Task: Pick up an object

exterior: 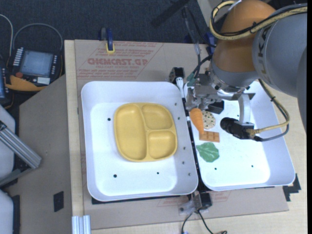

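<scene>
Along the left side of the right bin [273,172] lie several toy foods. An orange carrot [196,119] sits beside a round speckled cookie [209,120], with a brown waffle piece [209,136] and a green leaf [208,152] nearer the front. My gripper [201,100] hangs low over the bin's back left corner, just above the top end of the carrot. The wrist and its grey and orange body hide the gripper's tips.
A yellow divided plate [145,130] lies in the middle of the left bin [97,169]. The ridge where the two bins meet runs just left of the carrot. A black cable fitting [236,128] on the arm hangs over the right bin.
</scene>
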You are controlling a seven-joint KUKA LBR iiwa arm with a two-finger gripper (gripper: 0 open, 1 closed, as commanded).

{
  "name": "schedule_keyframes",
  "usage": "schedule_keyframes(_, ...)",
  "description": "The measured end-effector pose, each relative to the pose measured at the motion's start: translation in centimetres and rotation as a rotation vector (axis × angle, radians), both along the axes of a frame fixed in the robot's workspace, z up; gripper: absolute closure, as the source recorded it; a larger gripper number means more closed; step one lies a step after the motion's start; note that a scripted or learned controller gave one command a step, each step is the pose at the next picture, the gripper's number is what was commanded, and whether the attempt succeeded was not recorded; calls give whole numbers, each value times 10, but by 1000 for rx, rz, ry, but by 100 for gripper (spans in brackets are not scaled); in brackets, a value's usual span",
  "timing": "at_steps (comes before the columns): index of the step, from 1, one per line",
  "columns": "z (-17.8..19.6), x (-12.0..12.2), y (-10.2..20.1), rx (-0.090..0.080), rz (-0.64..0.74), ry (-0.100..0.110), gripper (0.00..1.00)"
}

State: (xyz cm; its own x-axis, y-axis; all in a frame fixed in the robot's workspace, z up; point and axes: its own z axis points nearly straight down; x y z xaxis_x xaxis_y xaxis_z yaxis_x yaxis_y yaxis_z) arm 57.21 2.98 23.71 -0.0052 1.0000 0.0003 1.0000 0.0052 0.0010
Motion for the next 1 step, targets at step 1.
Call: schedule_keyframes(1,-17,26,49,0,0,-1,100)
